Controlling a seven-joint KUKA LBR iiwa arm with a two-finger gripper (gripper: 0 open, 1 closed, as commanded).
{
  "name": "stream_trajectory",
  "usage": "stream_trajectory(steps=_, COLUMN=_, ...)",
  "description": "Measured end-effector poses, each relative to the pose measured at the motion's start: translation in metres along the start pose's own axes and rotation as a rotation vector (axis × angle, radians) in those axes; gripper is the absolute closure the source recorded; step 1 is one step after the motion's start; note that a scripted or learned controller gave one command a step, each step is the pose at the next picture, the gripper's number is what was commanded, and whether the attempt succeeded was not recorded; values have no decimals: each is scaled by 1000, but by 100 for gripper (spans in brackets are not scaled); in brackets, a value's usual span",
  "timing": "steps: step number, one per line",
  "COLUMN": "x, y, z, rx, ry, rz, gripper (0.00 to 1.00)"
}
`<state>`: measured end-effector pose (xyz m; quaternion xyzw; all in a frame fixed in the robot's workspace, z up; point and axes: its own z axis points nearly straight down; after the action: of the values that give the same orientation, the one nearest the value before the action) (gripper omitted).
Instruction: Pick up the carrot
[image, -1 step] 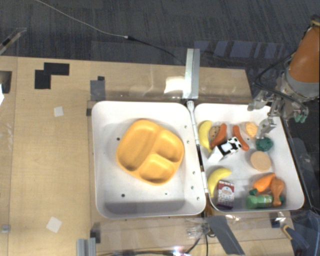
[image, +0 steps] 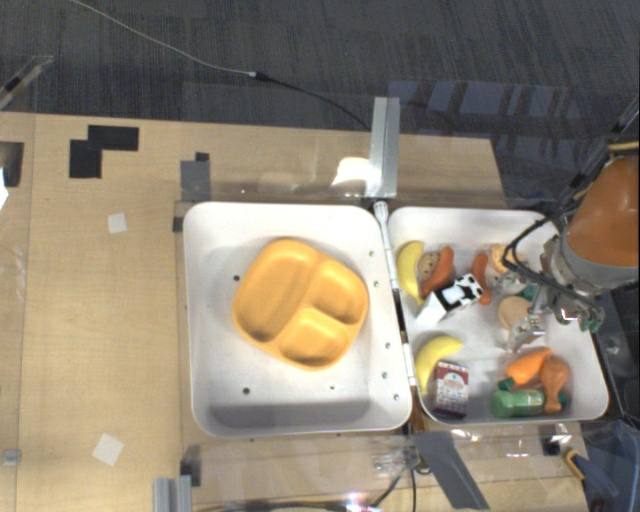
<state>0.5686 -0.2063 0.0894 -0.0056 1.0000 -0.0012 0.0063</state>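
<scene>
Orange and grey fill the right edge of my feed: the arm's orange band (image: 612, 222) sits above the right bin (image: 592, 345), with the grey wrist below it angled down and leftward into the bin. The gripper (image: 529, 326) hangs over the bin's right-centre, its metal tip just above the carrot; I cannot tell whether the claw is apart or together, as the fingers are too small and cluttered by cables to read.

The carrot (image: 527, 366) lies near the right bin's bottom-right corner, orange with a green end, tilted, touching a brown drumstick-shaped toy (image: 554, 378) on its right. A green bottle-like toy (image: 518, 403) lies just below it along the bottom edge. Toward the bin's left wall I see a yellow banana (image: 409, 266) at the top and another yellow piece (image: 436, 353) lower down, with a small red box (image: 451, 386) beside that. A black-and-white cow toy (image: 461, 292) sits mid-bin.

The left bin (image: 215, 400) holds a yellow divided plate (image: 300, 300) at its centre. Both bins rest on a pale wooden bench (image: 90, 340); dark carpet (image: 300, 45) lies beyond its top edge, crossed by a thin cable.
</scene>
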Motion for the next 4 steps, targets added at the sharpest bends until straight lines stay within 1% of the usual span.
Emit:
stream_trajectory(steps=1, x=55, y=10, z=-1, rx=1, ry=-1, rz=68, gripper=0)
stream_trajectory(steps=2, x=51, y=11, z=-14, rx=3, ry=-9, rz=61, gripper=100)
stream_trajectory(steps=3, x=74, y=1, z=-57, rx=0, ry=2, rz=170, gripper=100)
stream_trajectory(steps=4, x=78, y=44, z=-45, rx=-1, ry=5, rz=414, gripper=100)
